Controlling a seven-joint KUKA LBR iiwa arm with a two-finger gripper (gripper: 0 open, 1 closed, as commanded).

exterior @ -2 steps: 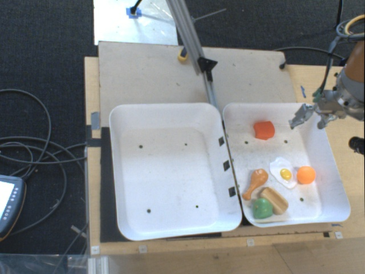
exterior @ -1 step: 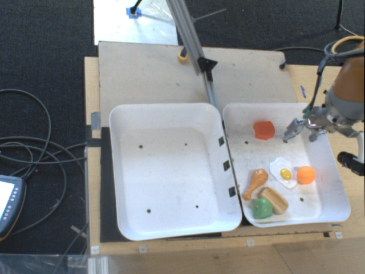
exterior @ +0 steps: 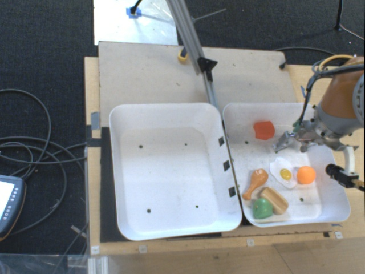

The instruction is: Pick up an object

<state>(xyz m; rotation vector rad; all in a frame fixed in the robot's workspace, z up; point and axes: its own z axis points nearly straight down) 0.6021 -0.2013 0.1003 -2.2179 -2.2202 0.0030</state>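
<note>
The red block (exterior: 264,130) is lying in the right bin (exterior: 336,213), near its far left part, apart from the other toys; the tool (exterior: 283,141) is hanging just to the right of the block, its metal tips pointing toward it, though whether they are touching the bin floor is hard to make out; nothing is showing between the tips, and how wide they are standing cannot be told. Nearer the front, a fried egg (exterior: 283,173) is lying beside an orange ball (exterior: 306,175); a drumstick (exterior: 255,184), a bread roll (exterior: 274,200) and a green piece (exterior: 262,208) are clustering together, the green piece partly tucked under the roll. The arm (exterior: 341,99) is being cut off by the right edge. The left bin (exterior: 117,170) is sitting alongside on the worktop (exterior: 148,67).
</note>
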